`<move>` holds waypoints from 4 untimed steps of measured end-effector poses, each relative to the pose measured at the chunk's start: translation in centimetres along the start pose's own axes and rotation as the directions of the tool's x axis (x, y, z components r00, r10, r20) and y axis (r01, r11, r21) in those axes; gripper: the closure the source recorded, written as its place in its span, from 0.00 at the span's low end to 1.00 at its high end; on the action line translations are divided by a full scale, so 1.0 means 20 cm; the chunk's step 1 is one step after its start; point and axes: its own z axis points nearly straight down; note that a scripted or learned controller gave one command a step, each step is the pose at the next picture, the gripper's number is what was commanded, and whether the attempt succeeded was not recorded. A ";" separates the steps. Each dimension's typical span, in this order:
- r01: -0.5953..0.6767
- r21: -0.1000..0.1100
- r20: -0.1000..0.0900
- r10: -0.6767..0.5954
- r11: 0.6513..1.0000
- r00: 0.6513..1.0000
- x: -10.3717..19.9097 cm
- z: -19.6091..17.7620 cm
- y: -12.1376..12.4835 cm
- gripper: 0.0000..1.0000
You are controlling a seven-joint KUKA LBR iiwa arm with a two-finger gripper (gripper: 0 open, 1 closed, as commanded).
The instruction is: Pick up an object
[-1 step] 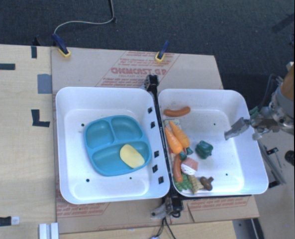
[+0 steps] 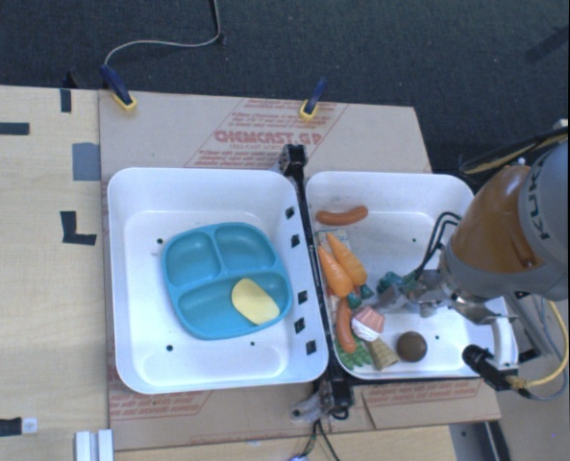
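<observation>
Two bins (image 2: 131, 257): smooth white plastic, slight sheen. Divided plate (image 2: 193, 277): glossy blue plastic. Yellow piece (image 2: 254, 302) on it: smooth, matt. Toy carrots (image 2: 337, 267), sausage (image 2: 342, 216): shiny plastic look. Sheet (image 2: 256, 137) under bins: matt brown cardboard. Bench (image 2: 25, 305): pale wood grain. Arm (image 2: 501, 229): smooth grey and orange casing.

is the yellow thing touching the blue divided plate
Touching. The camera view shows the yellow oval piece lying in the blue plastic divided plate, in its large lower compartment.

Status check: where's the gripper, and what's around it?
Gripper low in right bin, nothing seen held. Brown ball just below it. Carrots, sausage along divider.
</observation>
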 end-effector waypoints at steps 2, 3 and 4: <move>0.001 -0.003 0.004 -0.001 1.000 1.000 0.27 0.00 0.57 0.00; -0.001 0.010 0.000 0.001 1.000 1.000 0.16 0.01 0.85 0.00; -0.002 0.012 0.011 0.002 1.000 1.000 0.21 0.01 0.86 0.00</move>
